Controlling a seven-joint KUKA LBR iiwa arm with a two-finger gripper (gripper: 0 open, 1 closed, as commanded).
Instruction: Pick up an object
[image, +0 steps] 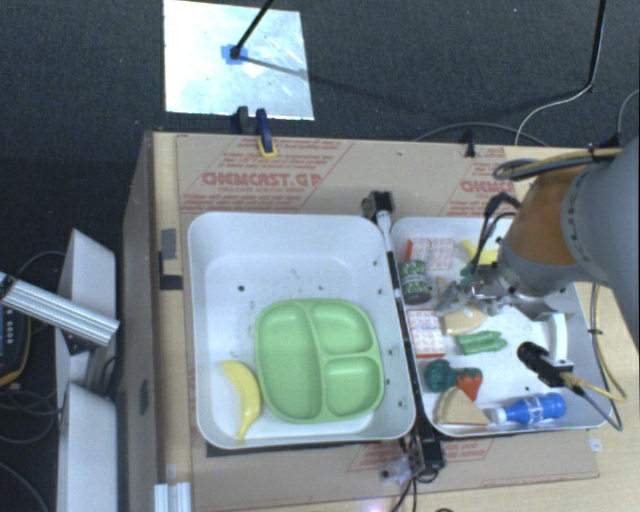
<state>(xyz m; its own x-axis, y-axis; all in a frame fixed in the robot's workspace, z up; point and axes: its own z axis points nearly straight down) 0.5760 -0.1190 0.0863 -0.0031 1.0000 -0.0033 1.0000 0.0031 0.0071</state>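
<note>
My gripper (463, 294) is low in the right bin (580, 425), near its middle. It hangs just above a tan rounded piece (463, 321), next to a dark can (415, 280). Around it lie a green pickle-shaped toy (481, 342), a teal lump (439, 375), a red strawberry (468, 380), a tan wedge (457, 408), a blue bottle (528, 410) and two red-and-white packets (427, 249) (426, 333). A yellow item (486, 255) peeks out behind the wrist. Nothing shows between the fingers.
The left bin (290, 245) holds a green divided plate (318, 358) and a yellow banana (243, 396) at its front left. The grey arm with its orange band (545, 225) covers the right bin's back right part. A divider rim (395, 300) separates the bins.
</note>
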